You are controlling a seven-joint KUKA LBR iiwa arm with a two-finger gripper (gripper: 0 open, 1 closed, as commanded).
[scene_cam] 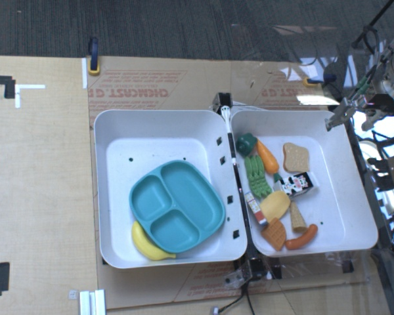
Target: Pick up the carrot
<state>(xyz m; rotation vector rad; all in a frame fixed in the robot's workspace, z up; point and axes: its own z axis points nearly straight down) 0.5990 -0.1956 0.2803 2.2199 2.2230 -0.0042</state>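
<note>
- Orange toy sausage (301,239) lies near the front edge of the right bin (347,209), beside a waffle piece (274,234); judged a possible mix-up with the target.
- Yellow lemon-like piece (275,206) and green vegetable (256,176) crowd the bin's left wall.
- Carrot (267,156) lies slanted near the back-left corner, just beside a dark green piece (246,144); judged light, rigid, smooth plastic, best pinched across its thicker middle.
- Gripper (341,113) hangs at the back-right corner; its state cannot be told.

Red printed lettering runs across the cardboard sheet (138,87) on the tabletop, just beyond the far edge of the left bin (105,176). It appears upside down and mirrored, too faint to read reliably.
</note>
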